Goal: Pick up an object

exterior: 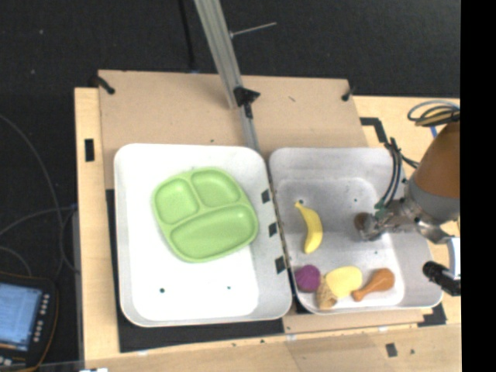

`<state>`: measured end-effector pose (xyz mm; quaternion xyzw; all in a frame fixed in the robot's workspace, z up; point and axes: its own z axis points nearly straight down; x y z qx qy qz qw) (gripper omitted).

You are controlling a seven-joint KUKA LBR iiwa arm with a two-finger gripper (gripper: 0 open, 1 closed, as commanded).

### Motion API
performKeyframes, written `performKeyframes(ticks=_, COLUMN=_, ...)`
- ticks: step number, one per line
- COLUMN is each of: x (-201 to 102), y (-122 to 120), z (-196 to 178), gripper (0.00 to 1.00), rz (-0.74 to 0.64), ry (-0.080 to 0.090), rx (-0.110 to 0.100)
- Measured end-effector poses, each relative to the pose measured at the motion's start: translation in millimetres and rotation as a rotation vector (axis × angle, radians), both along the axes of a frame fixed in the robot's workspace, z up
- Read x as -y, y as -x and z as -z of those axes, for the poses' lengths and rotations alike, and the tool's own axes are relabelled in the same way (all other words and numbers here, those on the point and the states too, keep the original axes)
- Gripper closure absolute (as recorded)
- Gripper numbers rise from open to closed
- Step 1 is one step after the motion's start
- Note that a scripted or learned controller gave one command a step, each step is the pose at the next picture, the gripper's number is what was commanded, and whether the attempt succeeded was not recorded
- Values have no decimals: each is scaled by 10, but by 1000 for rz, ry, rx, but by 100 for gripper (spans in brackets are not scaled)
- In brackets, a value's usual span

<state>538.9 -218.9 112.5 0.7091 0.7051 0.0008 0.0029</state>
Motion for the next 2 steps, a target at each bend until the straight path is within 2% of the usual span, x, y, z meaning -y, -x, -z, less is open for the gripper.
performKeyframes(ticks=1, x=28, y=18, z=-642, gripper=100, rz=-6, ry=1, rx=2)
performKeyframes(ticks=2, x=46, y=3, z=-932, gripper=100, rz=-8, ry=0, rx=0)
